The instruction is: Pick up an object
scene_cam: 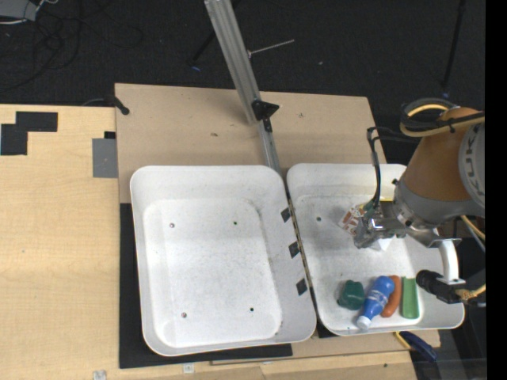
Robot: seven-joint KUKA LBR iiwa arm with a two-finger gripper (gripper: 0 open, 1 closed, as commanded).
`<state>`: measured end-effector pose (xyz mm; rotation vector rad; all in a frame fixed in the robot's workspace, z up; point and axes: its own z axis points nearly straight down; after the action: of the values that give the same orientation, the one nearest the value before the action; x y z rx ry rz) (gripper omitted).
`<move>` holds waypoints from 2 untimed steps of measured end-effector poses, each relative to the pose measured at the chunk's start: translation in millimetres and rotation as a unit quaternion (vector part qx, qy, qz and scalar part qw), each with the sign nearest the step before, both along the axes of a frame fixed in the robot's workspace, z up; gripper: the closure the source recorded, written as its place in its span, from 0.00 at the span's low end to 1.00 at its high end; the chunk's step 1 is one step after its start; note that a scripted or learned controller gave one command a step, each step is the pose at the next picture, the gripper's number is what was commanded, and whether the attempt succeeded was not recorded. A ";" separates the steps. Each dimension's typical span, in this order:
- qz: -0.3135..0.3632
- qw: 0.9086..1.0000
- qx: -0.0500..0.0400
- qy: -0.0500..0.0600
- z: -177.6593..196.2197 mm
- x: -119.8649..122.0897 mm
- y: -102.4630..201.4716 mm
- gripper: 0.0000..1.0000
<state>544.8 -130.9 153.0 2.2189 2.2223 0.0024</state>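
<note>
Reach step: pincer (366, 229) low mid right bin (333, 182), finger state unreadable, no catch visible; blue bottle (375, 298), dark green block (351, 294), green piece (409, 298) by front edge; next needs a descent there.

A tan bench (190, 125) meets pale wood tabletop (55, 236), dark floor (119, 38) beyond.

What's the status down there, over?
End effector low in right bin, over small items; grip unclear. Dark green lump, blue bottle, orange piece, green stick clustered at near edge, untouched. Nothing blocking.
</note>
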 end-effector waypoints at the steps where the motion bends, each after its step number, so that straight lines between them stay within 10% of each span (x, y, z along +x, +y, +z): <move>1: 0.000 1.000 0.000 -0.001 61.9 2.1 4.9 1.00; 2: 0.000 1.000 0.000 0.001 81.1 2.6 4.1 1.00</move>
<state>547.4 -126.8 234.2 2.2188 2.2242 0.0002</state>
